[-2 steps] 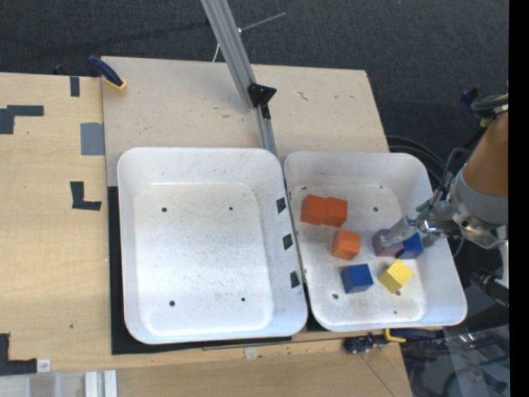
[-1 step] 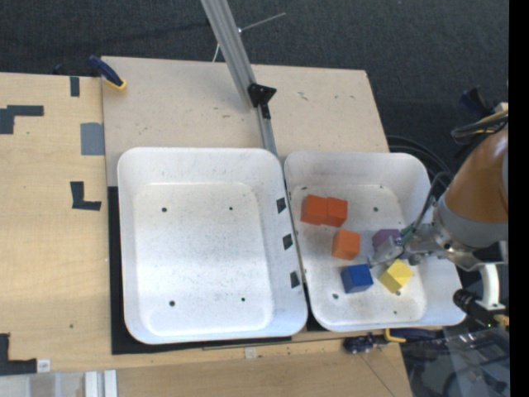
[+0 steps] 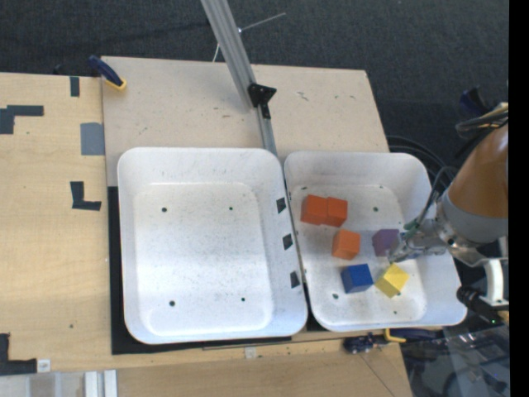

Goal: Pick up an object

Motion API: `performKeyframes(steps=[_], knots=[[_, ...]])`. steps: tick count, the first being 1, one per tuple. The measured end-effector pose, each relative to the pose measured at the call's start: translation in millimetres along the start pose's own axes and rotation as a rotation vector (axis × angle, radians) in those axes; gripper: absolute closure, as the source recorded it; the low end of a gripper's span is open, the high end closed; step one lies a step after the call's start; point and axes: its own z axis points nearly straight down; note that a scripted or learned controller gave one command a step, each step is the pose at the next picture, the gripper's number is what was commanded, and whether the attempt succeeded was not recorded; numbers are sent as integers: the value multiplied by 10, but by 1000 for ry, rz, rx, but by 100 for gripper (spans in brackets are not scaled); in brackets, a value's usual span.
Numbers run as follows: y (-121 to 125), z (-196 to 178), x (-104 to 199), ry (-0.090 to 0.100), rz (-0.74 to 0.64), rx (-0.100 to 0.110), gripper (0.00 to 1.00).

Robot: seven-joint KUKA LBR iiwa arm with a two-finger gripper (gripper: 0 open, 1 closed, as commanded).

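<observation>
- A yellow block [image 3: 393, 280] lies tilted near the front right corner of the right bin [image 3: 355, 162], nearest the camera.
- Just beside it sit a blue block [image 3: 356, 277], a purple block [image 3: 385, 241] and a small orange block [image 3: 346, 243]; a larger orange block [image 3: 323, 210] lies behind them.
- The end effector [image 3: 411, 249] hangs between the purple and yellow blocks; I cannot tell how it is set.
- Risk: with the blocks crowded, a descent could nudge neighbours or slip off the tilted yellow block.
- The left bin [image 3: 198, 160] sits alongside on the bench [image 3: 50, 222].
</observation>
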Motion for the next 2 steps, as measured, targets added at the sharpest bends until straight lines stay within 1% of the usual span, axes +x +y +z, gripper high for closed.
performKeyframes(steps=[1,2], knots=[[-35,-619,-17,-4,0,-8,100],[-23,-1149,-15,-4,0,-8,100]])
